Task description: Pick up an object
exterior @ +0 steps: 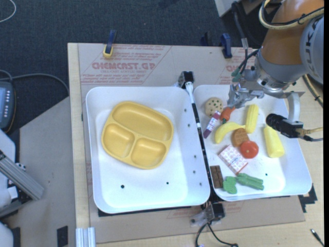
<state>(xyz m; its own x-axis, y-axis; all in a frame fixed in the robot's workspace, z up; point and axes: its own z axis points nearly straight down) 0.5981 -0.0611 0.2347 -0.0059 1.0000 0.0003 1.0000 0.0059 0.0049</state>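
Your left bin (pixel 97 153) keeps the yellow divided plate (pixel 138 134) at its centre, well apart from the pickable clutter. In the right bin (pixel 298 174), toys crowd around the middle: cookie (pixel 214 105) at ten o'clock, banana (pixel 226 131), corn cob (pixel 252 117), tomato (pixel 249 149). The gripper (pixel 237 101) hangs at twelve o'clock, low over a small orange piece (pixel 227 113), probably its target; whether it is spread or pinching, you cannot tell.

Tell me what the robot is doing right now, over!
End effector low in right bin, over the carrot. Nothing seen held. Banana, corn, cookie crowd close.
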